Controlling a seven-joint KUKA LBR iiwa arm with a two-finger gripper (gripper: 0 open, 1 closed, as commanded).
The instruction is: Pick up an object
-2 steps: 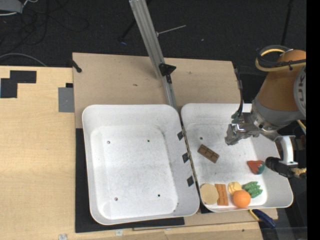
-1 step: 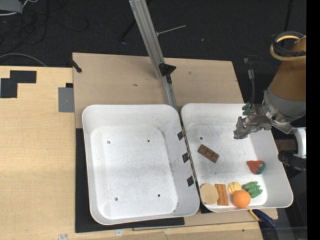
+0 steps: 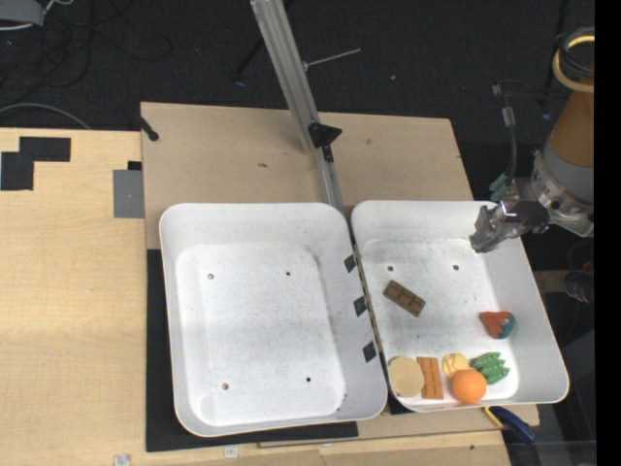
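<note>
Hovering at the right bin's (image 3: 543, 377) far edge, the fingers (image 3: 488, 233), grip indiscernible, sit well apart from the chocolate bar (image 3: 404, 298).

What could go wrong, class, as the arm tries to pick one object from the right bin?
1. The orange, green piece and neighbours crowd the near corner, so the gripper might catch two or knock the bin wall.
2. The brown block lies flat; the gripper may slide off it.

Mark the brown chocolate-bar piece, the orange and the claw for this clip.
brown chocolate-bar piece (image 3: 404, 298): camera view, middle of its top face.
orange (image 3: 469, 386): camera view, centre of the fruit.
claw (image 3: 487, 234): camera view, at its tips, over the right bin's far edge.
</note>
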